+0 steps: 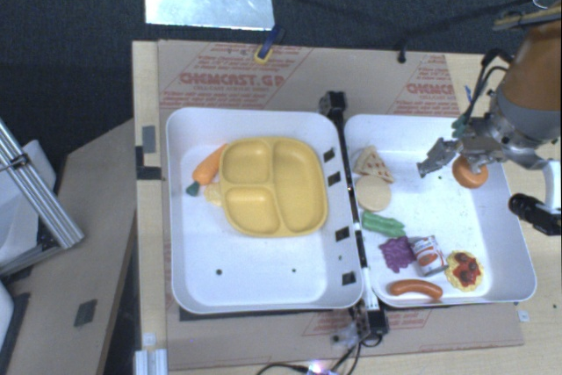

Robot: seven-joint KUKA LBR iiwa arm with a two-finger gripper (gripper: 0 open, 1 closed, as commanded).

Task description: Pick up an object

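Looking down, you see two white bins: the left bin [189,277] bears one yellow divided plate [268,186], with one carrot [207,165] at the plate's 9 o'clock, long axis tip-up toward 1 o'clock. The right bin [500,228] holds eight small foods; one sausage [416,288] lies at its 6 o'clock, long axis running 9 to 3. The gripper [450,155] hovers at that bin's 1 o'clock; you cannot tell whether its fingers are apart or together.

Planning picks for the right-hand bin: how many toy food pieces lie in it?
8, possibly more hidden under the arm: wedge, round cracker, green pod, purple cabbage, can, pizza, sausage, orange piece by the gripper.
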